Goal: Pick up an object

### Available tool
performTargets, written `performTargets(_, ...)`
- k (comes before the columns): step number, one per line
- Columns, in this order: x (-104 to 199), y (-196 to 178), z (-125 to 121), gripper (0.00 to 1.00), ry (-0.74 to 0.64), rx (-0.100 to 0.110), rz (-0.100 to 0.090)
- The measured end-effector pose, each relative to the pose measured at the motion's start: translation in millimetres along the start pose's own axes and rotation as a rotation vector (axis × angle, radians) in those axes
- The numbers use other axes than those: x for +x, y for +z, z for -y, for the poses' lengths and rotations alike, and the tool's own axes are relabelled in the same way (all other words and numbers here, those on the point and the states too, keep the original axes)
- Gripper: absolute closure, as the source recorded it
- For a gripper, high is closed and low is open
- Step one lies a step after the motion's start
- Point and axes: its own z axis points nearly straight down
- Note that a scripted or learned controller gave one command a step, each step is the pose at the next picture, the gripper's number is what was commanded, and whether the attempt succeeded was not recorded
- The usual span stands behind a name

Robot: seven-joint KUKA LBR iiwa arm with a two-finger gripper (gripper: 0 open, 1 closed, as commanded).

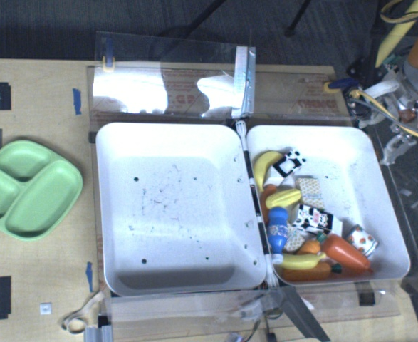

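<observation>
Showing no legible writing: blue bottle (278, 229).

I'm seeing the counter (38, 84) showing as pale matt wood; the two bins (173, 191) are looking like smooth white plastic, the left one scuffed with faint marks; the green divided tray (27, 189) is reading as satin plastic; the clear panel (166, 84) behind is glaring, glossy.

Part of the robot arm (408, 95) sits at the far right edge of the scene, largely cut off by the frame. Cables and metal fittings cluster on it, and its fingers cannot be made out.
</observation>
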Motion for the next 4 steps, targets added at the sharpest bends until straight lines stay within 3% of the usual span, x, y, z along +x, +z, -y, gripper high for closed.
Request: performTargets(4, -0.1, 0.1, 0.0, 0.00, 0.000, 0.000, 0.000)
